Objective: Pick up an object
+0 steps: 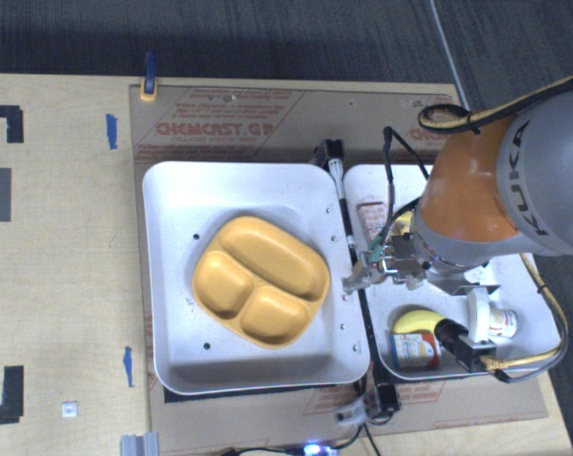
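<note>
Objects not picked yet, as far as I can judge: nothing visibly lifted, and the gripper (386, 262) is low over the divider between bins, grip state can't tell. Right bin (543, 335) has a small can (414, 350), something yellow (417, 322), a white bottle (490, 323); left bin (162, 255) holds a yellow sectioned tray (259, 279).

A single fixed camera sits above the counter (58, 283) and looks down at a slant, far enough off to take in both white bins whole: the left bin (167, 255) near the middle of the picture, the right bin (547, 335) toward its right side. Dark floor runs along the top, and the arm (500, 193) enters from the right
</note>
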